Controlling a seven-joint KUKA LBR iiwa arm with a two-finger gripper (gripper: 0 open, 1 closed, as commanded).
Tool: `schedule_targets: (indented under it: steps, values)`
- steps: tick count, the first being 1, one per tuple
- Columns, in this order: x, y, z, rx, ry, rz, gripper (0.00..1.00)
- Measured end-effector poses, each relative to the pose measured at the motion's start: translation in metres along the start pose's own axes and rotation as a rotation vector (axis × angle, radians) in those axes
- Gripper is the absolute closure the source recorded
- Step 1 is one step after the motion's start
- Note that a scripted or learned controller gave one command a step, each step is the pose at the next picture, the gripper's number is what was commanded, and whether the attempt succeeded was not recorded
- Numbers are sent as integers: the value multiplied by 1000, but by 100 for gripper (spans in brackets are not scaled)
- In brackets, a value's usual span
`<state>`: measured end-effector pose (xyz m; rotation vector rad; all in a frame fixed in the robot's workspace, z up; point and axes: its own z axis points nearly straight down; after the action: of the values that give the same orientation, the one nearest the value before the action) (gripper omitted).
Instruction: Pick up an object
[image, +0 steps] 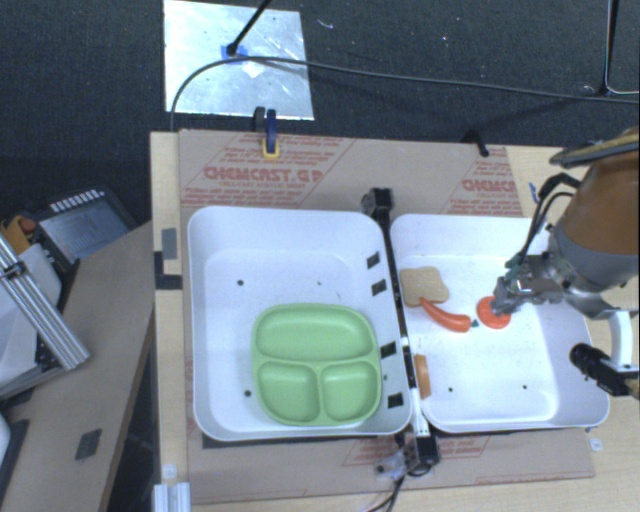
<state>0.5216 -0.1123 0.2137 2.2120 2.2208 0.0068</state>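
Green plate (316, 363) (left bin); jaws (497, 305) touch red round object (492, 314), spread unclear.

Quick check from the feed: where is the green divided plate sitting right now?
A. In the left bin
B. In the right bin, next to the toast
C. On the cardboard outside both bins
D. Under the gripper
A: the green divided plate lies flat in the left bin, while the gripper is over the right bin.
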Motion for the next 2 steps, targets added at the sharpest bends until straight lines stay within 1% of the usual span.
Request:
schedule_targets:
  steps: [1, 2]
  values:
    - [0, 2, -19, 3, 1, 0, 100]
    - [54, 30, -24, 5, 4, -5, 100]
